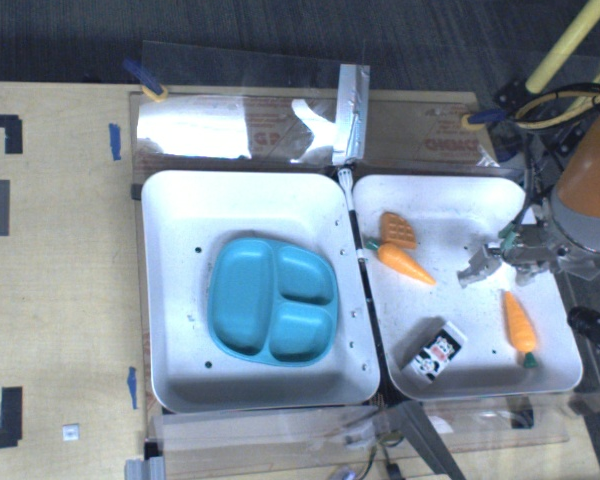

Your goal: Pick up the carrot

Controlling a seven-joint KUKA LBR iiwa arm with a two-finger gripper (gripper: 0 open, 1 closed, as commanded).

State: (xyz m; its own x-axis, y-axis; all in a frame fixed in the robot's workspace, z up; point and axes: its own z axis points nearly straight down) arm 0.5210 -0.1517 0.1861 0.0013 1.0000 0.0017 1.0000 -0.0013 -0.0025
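Two orange carrots lie in the right bin (460,196). One carrot (405,264) rests near the bin's left wall, just below a brown waffle-like piece (399,230). The other carrot (520,326) lies near the right wall, green end toward the front. My gripper (490,270) hovers in the right half of this bin, between the two carrots and just above the right one. Its fingers stand apart, open, with nothing between them.
A black-and-white small box (437,351) lies at the front of the right bin. The left bin (170,218) holds a blue divided plate (273,300). The arm's grey body and orange band (586,183) overhang the right bin's right edge.
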